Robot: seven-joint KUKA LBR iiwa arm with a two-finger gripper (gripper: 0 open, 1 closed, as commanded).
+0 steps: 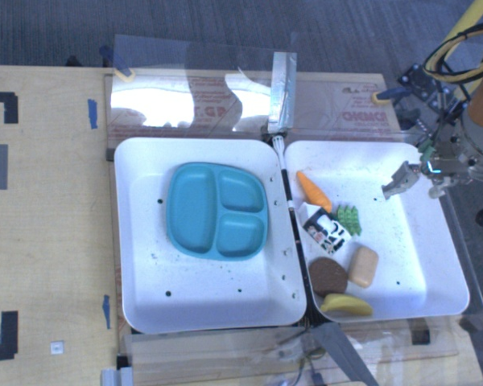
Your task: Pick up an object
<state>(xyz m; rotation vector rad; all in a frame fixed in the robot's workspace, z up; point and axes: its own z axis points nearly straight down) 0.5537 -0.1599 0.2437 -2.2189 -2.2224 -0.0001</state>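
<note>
The likely pickings lie heaped in the right bin (402,256), below and left of the claw (419,179): a smooth orange carrot (313,190), a knobbly green piece (348,218), a printed card (325,232), a brown round (328,276), a tan block (363,265) and a yellow banana (346,304). The claw hangs above the bin's upper right with nothing in it; its spread I cannot tell. Farther left, a moulded blue tray (217,211) sits in the other bin (137,215).

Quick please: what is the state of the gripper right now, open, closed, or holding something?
Gripper: open, jaws spread, holding nothing; it hovers over the right side of the right bin, apart from the objects there.
</note>
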